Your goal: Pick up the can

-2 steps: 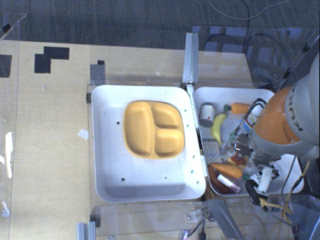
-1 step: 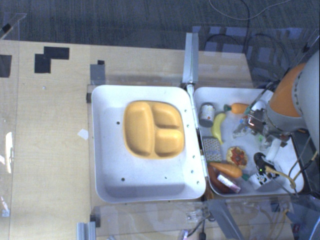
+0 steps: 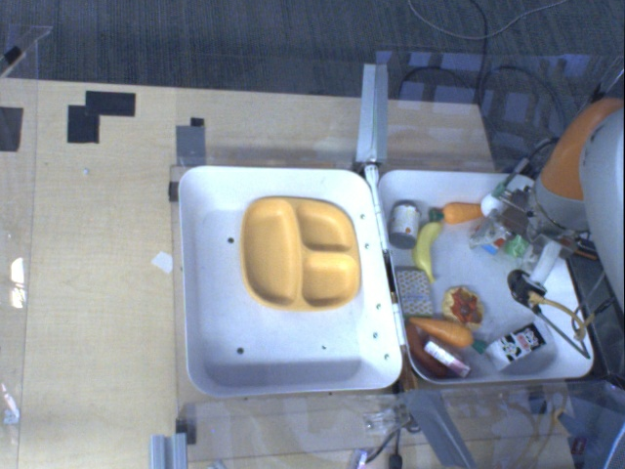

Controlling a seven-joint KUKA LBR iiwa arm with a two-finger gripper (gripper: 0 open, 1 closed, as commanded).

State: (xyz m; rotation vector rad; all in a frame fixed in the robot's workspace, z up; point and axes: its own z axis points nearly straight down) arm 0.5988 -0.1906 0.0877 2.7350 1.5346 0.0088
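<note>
Dark carpet runs along the far side, w/ a light wood tabletop [image 3: 98, 262] nearer us carrying two shallow white bins side by side. We see the can [image 3: 404, 222] in the right bin [image 3: 566, 360], at its far-left corner, apparently upright, silver top w/ a grey-ish label. Just right of the can lies a banana [image 3: 426, 249], curved, running near-to-far. Beyond that, towards the far edge, an orange carrot-like piece [image 3: 462, 212] lies approx. left-right. Nearer us from the can: a grey mesh-patterned item [image 3: 413, 288], then a round pizza-like toy [image 3: 464, 305], then an orange-and-brown piece [image 3: 441, 332] over a dark red item [image 3: 439, 358] at the near-left corner. A small black-and-white carton [image 3: 517, 344] sits near the bin's near-right side.

We see the tool [image 3: 500, 225] at the right bin's far-right area, well apart from the can, w/ carrot and banana between them. Cables & green bits clutter it; we cannot tell whether the fingers are apart or together. Orange band of the arm [image 3: 566, 164] shows at the right edge.

Left bin [image 3: 205, 340] holds a yellow divided tray [image 3: 299, 252], approx. centred.
</note>
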